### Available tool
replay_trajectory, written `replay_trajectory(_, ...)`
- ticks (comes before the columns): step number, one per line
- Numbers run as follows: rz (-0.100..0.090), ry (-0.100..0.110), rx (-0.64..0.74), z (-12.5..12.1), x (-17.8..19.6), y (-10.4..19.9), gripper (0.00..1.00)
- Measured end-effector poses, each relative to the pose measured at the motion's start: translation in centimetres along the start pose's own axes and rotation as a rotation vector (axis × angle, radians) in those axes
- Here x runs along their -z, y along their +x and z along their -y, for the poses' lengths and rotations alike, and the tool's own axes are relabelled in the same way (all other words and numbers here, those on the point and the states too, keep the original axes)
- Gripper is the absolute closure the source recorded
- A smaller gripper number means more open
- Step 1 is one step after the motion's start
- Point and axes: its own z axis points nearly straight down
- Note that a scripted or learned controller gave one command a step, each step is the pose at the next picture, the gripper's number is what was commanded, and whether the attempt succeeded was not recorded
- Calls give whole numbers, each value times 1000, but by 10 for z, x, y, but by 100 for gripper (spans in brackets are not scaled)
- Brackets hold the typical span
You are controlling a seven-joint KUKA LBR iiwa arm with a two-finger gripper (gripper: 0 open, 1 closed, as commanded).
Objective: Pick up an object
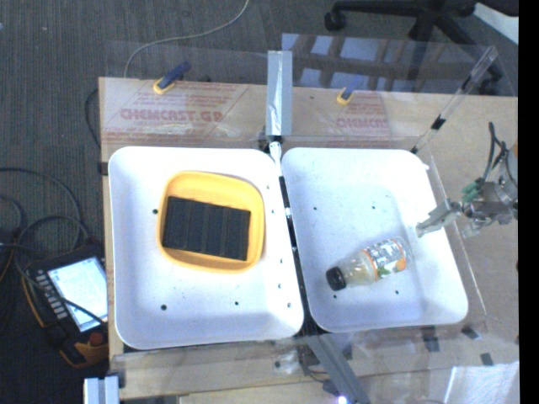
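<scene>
End effector (428,224) low at right bin (370,168) edge, grip state unclear, nothing visibly held. Risk: round bottle (370,265) rolls away, slips.

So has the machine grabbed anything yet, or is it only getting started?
Nothing looks picked up yet. The clear plastic bottle with a dark cap lies on its side in the right white bin, and the yellow dish with a black ridged block sits in the left white bin. The gripper is at the right bin's edge, apart from both. Reaching, grasping and lifting are all left.
</scene>
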Motion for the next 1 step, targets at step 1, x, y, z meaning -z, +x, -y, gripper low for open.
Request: replay_trajectory(1,-3,3,4,-2,7,2,100)
